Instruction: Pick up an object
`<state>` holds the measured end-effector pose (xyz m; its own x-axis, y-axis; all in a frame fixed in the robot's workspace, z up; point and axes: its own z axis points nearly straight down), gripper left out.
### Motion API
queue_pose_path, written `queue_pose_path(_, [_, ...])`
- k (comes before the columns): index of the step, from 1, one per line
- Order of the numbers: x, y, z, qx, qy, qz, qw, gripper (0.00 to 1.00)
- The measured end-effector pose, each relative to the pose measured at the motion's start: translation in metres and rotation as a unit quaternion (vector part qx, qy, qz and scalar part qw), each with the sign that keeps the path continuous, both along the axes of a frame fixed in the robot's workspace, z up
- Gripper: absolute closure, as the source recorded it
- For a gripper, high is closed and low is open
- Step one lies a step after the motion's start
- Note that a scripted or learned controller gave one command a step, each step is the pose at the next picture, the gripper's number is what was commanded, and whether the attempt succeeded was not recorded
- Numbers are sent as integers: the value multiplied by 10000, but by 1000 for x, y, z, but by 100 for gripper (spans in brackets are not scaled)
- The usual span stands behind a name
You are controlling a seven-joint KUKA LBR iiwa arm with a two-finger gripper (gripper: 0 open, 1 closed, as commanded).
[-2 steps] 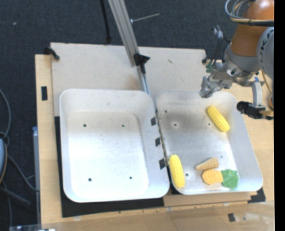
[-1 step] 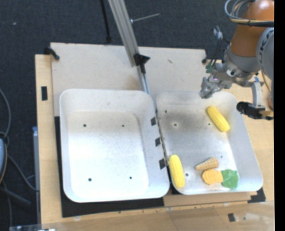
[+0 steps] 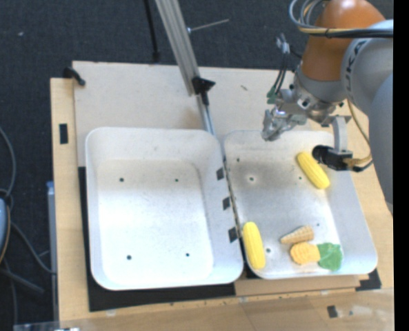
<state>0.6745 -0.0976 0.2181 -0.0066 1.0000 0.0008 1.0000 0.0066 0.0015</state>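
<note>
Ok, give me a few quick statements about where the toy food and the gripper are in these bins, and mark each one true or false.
1. All the toy food lies in the right bin. True.
2. The gripper hovers over the left bin. False: it is above the right bin's far left corner.
3. One corn cob lies against the wall dividing the bins. True.
4. The other corn cob sits between the gripper's fingers. False: it lies on the bin floor, apart from the gripper.
5. The green piece is near the right bin's near edge. True.
</note>
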Motion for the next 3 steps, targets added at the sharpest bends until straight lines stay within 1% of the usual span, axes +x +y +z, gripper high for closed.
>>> queue_pose_path(1, [1,57,13,4,-10,3,10000,100])
queue_pose_path(2, [1,110,10,1,3,0,10000,100])
queue_pose_path(3, [-9,160,5,1,13,-1,10000,100])
